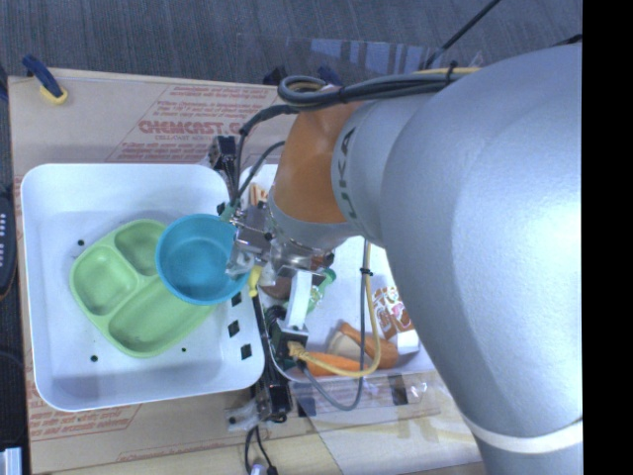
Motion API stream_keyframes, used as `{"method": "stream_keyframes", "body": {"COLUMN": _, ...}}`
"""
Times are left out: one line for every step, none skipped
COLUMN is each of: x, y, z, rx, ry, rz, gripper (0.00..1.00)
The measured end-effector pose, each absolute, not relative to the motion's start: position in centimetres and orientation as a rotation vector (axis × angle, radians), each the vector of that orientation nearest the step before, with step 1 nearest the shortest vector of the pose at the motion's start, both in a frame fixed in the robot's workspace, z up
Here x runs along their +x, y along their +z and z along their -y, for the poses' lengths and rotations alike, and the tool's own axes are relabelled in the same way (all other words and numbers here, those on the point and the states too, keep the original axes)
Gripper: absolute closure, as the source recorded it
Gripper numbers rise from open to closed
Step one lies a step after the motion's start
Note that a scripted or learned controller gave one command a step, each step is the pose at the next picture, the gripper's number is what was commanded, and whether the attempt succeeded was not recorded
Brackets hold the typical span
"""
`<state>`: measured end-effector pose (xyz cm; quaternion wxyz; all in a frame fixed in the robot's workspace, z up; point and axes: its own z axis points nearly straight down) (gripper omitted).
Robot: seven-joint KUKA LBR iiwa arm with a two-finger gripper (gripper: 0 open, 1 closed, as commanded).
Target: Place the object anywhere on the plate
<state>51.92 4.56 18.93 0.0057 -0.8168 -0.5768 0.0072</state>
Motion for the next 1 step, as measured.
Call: {"method": "stream_keyframes", "body": {"x": 51.98, "y": 19.02, "z": -4.39, "rx": -2.561, "ry": 0.021, "rz": 1.803, "gripper": 0.00}}
